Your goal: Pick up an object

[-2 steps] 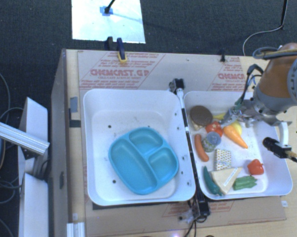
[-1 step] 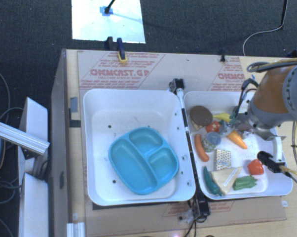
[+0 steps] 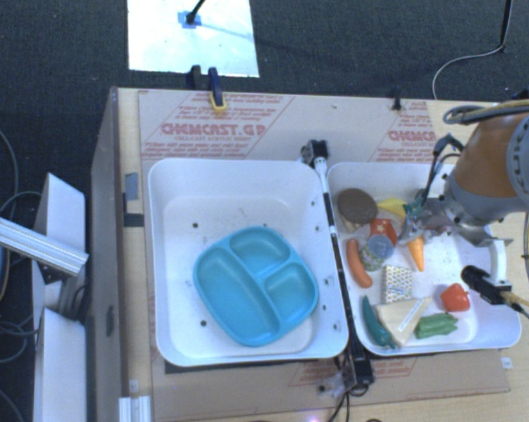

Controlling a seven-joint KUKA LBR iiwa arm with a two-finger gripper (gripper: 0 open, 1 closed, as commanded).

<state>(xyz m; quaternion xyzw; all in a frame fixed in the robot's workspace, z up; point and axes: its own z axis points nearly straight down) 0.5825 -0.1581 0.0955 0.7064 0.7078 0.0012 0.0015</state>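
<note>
The right white bin [image 3: 510, 328] holds several toy foods. Among them are a brown round disc [image 3: 357, 205], a yellow piece [image 3: 393, 207], a small red piece [image 3: 384, 229] and an orange carrot [image 3: 416, 253]. My gripper [image 3: 416, 221] hangs low over the bin's upper middle, just above the carrot and right of the red piece. The arm's grey and orange wrist [image 3: 493, 170] covers the bin's far right corner. Nothing shows as held.
Lower in the same bin lie an orange sausage [image 3: 358, 264], a speckled wedge [image 3: 396, 281], a green pod [image 3: 376, 322], a green piece [image 3: 436, 325] and a red tomato [image 3: 455, 297]. The left bin [image 3: 172, 236] holds a blue divided plate [image 3: 256, 284].
</note>
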